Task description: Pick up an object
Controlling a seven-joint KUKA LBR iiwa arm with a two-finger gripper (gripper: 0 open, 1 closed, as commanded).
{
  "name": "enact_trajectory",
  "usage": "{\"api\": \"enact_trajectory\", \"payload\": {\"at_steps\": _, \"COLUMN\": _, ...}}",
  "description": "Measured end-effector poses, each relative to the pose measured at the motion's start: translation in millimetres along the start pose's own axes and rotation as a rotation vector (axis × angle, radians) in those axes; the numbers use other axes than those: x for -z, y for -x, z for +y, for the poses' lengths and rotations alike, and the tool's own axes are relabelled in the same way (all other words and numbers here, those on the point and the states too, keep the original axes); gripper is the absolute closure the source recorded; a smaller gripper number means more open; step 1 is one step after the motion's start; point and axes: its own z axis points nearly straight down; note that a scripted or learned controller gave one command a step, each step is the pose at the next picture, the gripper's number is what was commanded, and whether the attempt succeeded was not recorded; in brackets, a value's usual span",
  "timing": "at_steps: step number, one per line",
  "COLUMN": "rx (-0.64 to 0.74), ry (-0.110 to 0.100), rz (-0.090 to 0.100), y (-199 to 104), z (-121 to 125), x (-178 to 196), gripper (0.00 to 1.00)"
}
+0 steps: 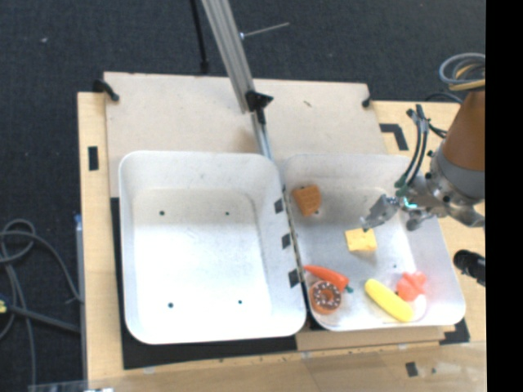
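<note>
My gripper hangs over the right bin, at its right-hand side, and stands open with nothing between its fingers. A yellow cheese wedge lies just below and left of the left finger, apart from it. A brown bread roll rests near the bin's left wall. Along the bin's front edge lie an orange carrot, a chocolate donut, a yellow banana and a salmon-red toy.
The left bin sits beside the right one, sharing a raised divider. A slanted aluminium post rises from behind the bins. Cables lie on the floor at left.
</note>
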Motion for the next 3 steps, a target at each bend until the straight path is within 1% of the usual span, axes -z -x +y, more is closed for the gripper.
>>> {"api": "enact_trajectory", "payload": {"at_steps": 1, "rx": -0.002, "ry": 0.005, "rz": -0.001, "y": 0, "z": 1, "x": 2, "gripper": 0.0}}
{"api": "enact_trajectory", "payload": {"at_steps": 2, "rx": -0.004, "ry": -0.002, "rz": -0.003, "y": 11, "z": -1, "x": -55, "gripper": 0.0}}
{"api": "enact_trajectory", "payload": {"at_steps": 3, "rx": -0.005, "ry": -0.002, "rz": -0.003, "y": 22, "z": -8, "x": -108, "gripper": 0.0}}
